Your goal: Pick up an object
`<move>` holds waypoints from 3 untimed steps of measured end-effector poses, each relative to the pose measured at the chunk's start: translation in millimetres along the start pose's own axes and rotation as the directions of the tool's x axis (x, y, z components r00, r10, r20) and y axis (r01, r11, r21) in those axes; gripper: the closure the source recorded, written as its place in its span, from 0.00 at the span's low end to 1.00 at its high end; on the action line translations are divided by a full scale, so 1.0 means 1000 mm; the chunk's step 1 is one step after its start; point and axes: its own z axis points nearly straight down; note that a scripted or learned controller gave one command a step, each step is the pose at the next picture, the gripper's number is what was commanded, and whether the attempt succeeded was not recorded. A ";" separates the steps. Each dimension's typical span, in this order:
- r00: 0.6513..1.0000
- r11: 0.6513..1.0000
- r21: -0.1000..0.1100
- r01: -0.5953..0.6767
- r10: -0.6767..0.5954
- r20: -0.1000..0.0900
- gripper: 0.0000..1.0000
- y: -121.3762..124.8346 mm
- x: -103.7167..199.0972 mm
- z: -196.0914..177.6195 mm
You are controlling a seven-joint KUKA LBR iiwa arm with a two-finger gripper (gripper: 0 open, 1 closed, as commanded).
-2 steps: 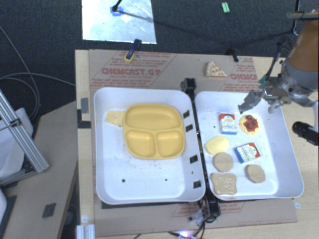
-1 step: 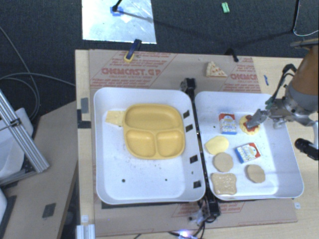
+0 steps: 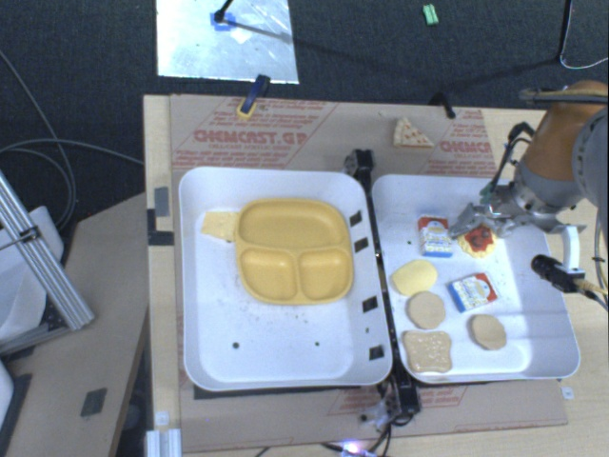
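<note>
Two shallow white bins sit side by side on the bench. The left bin (image 3: 205,350) carries a yellow divided plate (image 3: 292,250) with three compartments, set toward its far half, and a pale yellow flat slice (image 3: 219,225) lies just beside the plate's left edge, near the bin's far left corner.

The right bin (image 3: 547,346) holds the small objects. A red, white and blue packet (image 3: 436,236) lies near the far left part of the bin. Just to its right, a small red and yellow item (image 3: 478,243) sits directly beneath the gripper (image 3: 481,219), which hangs over the far middle of this bin; whether the fingers are parted or closed, or touching that item, cannot be told at this slant. The arm (image 3: 561,165), grey with an orange band, comes in over the bin's far right corner.

Toward the middle lie a pale yellow round piece (image 3: 415,277) and, near it, a second blue and red packet (image 3: 472,291). Closer to the near edge are a tan round cookie (image 3: 425,309), another tan round cookie (image 3: 487,331), and a square toast-like piece (image 3: 428,350) by the near left corner.

Beyond the bins, a triangular wedge (image 3: 412,134) rests on the brown cardboard sheet (image 3: 314,136).
</note>
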 end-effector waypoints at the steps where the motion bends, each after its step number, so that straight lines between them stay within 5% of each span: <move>1: 1.000 1.000 -0.012 0.000 0.000 0.002 1.00 0.003 -0.001 -0.021; 2: 1.000 1.000 -0.008 0.000 0.000 0.001 0.00 0.002 0.000 -0.019; 3: 1.000 1.000 -0.013 0.002 -0.002 0.002 1.00 0.003 -0.001 -0.030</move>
